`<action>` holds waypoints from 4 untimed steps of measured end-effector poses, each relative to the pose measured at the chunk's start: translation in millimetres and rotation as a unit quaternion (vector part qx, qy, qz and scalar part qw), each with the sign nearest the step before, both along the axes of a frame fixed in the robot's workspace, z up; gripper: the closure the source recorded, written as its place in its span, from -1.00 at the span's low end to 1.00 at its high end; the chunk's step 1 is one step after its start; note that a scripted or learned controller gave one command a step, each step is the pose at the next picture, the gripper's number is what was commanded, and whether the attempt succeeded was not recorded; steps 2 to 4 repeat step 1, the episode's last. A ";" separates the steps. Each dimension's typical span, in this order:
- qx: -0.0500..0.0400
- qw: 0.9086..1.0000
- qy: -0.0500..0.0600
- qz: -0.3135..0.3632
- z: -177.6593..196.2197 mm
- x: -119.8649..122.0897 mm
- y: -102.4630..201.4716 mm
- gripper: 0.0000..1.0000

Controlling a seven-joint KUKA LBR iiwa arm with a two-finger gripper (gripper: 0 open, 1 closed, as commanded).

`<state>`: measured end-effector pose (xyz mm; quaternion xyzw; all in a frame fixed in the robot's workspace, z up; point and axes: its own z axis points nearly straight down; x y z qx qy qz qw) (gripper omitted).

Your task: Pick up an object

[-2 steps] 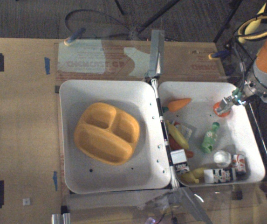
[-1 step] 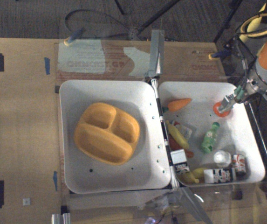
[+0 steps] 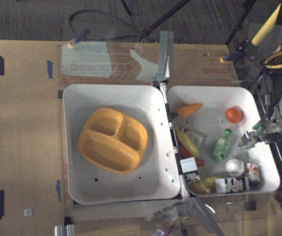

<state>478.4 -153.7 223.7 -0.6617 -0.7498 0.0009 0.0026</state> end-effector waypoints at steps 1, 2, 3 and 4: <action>0.000 1.000 0.000 -0.001 9.1 -0.1 -0.5 1.00; 0.000 1.000 0.000 -0.001 9.1 -0.1 -0.5 1.00; 0.000 1.000 0.000 -0.001 9.1 -0.1 -0.5 1.00; 0.000 1.000 0.000 -0.001 9.1 -0.1 -0.5 1.00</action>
